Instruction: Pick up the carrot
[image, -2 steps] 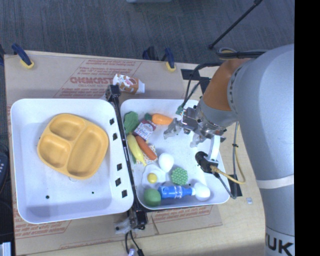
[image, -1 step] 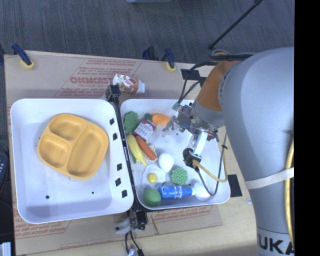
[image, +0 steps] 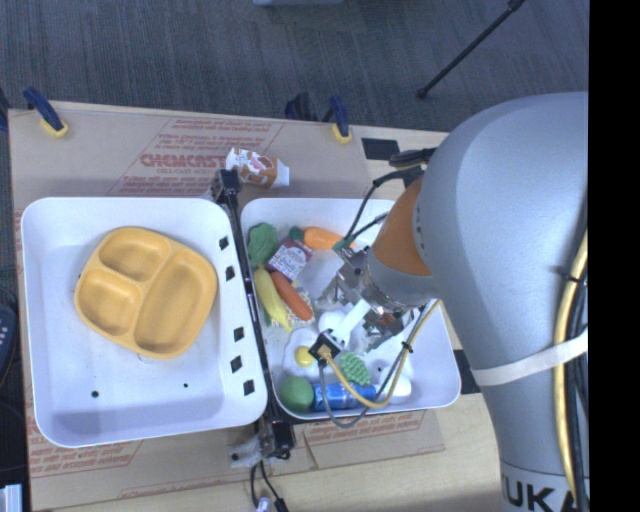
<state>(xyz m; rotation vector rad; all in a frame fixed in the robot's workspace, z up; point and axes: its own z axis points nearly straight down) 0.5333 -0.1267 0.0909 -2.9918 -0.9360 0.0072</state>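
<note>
In the right bin (image: 440, 372), a short orange carrot (image: 322, 238) with a dark green stub at its left end lies near the far wall. A longer orange-red tapered piece (image: 292, 296) lies slantwise in the left half of the bin, beside a yellow banana (image: 268, 298). My gripper (image: 338, 318) hangs low over the middle of this bin, just right of the orange-red piece and nearer than the carrot. The wrist and its pale parts hide the fingertips, and nothing can be seen held.
The right bin also holds a green vegetable (image: 262, 243), a red-and-white packet (image: 288, 262), a fried egg (image: 303, 355), a green lime (image: 295, 392) and a blue item (image: 335, 398). A yellow divided plate (image: 145, 290) sits in the left bin (image: 50, 400). A small bottle (image: 257, 168) lies behind the bins.
</note>
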